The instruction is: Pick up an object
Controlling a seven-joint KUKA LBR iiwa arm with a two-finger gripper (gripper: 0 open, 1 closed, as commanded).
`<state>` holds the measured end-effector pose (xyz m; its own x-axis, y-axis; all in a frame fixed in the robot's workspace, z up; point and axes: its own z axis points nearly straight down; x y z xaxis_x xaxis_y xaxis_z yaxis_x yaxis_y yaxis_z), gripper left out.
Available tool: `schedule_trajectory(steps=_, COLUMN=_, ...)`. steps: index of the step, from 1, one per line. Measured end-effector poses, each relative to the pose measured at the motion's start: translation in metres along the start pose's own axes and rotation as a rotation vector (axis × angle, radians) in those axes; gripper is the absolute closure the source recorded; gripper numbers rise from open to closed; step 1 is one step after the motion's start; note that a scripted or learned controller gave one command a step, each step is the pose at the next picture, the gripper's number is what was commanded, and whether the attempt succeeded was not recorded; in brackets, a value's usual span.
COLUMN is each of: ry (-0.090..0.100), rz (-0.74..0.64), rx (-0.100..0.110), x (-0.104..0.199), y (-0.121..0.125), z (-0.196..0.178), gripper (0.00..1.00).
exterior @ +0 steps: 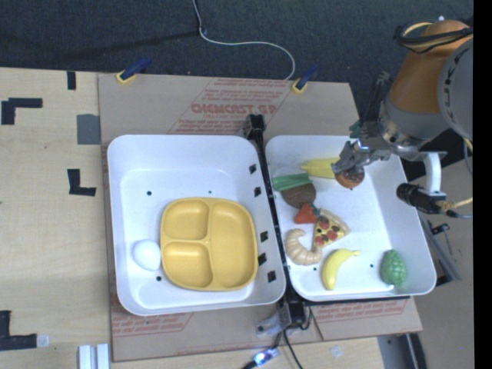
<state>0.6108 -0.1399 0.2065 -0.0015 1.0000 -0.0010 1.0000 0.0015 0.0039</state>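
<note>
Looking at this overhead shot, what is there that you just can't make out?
- Claw: its fingers blur into a small brownish item at its tip; a real grip can't be judged, nor what the item is.
- Corn cob: its right end is covered by the claw.
- Brown item: partly under a green piece; identity unclear.

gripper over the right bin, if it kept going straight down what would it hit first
Probably the small round brown object right under the gripper, beside the yellow corn cob, then the white right bin floor. Depth is unclear from this slanted view.
</note>
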Motion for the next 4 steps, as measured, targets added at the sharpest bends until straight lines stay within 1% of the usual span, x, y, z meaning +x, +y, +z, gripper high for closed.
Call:
schedule_trajectory(steps=1, ry=0.001, rz=0.000, rx=0.003, x=0.000, y=0.001, z=-0.019, gripper=1.00)
schedule_trajectory(steps=2, ry=0.003, rz=-0.003, rx=0.007, x=0.047, y=-0.039, z=-0.024, gripper=1.00)
schedule_trajectory(steps=3, ry=0.003, rz=-0.003, rx=0.008, x=0.087, y=-0.075, z=-0.030, gripper=1.00)
schedule_trajectory(steps=4, ry=0.003, rz=-0.003, rx=0.011, x=0.131, y=-0.105, z=-0.011, gripper=1.00)
